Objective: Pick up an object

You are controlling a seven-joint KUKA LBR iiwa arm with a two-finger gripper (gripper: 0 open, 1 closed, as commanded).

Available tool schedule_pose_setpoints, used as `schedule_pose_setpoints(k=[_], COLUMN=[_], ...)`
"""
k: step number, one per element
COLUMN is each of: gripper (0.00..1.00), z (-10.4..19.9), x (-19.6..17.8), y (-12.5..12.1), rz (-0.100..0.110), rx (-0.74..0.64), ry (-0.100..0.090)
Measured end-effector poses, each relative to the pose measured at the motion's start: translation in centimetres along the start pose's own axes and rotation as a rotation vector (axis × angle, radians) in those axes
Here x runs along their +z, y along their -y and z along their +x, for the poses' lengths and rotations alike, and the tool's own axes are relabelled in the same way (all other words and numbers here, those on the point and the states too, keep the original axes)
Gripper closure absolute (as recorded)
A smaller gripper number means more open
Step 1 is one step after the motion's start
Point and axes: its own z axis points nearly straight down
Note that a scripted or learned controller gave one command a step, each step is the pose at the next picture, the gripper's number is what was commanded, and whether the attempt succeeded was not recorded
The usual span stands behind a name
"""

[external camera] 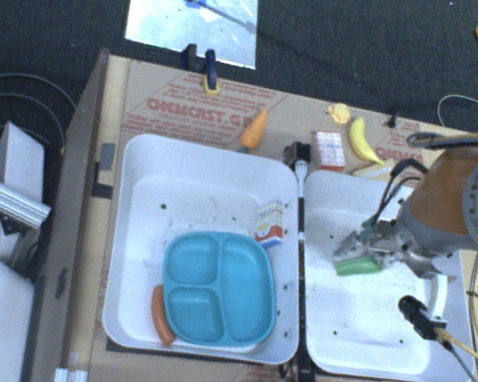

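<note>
Overhead view of the two-bin bench. The gripper [362, 249] is shown lowered into the right bin [376, 347], its fingers closed down narrowly around a small green block [357, 267], which appears to lie between them. Whether the block rests on the bin floor or has been raised cannot be told. The grasp is judged made or nearly made; the lift is judged outstanding. In the left bin [153, 184] a blue divided plate [218, 288], a sausage [162, 315] and a small carton [271, 223] are seen untouched.

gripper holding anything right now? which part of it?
Cannot be told. The gripper sits right over a small green block in the right white bin; the view does not show the block between the jaws.
</note>
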Motion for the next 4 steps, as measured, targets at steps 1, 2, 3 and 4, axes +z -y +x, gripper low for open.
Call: schedule_pose_setpoints(k=[1,2,3,4], gripper=[1.00,0.00,0.00,1.00], z=[0.0,0.0,0.4,0.4], x=[-1.1,-1.1,0.1,-1.1], y=[-0.3,-0.2,5.0,4.6], rz=[-0.005,-0.004,0.003,-0.004], rx=[-0.002,-0.002,0.001,-0.001], ry=[0.000,0.000,-0.002,0.000])
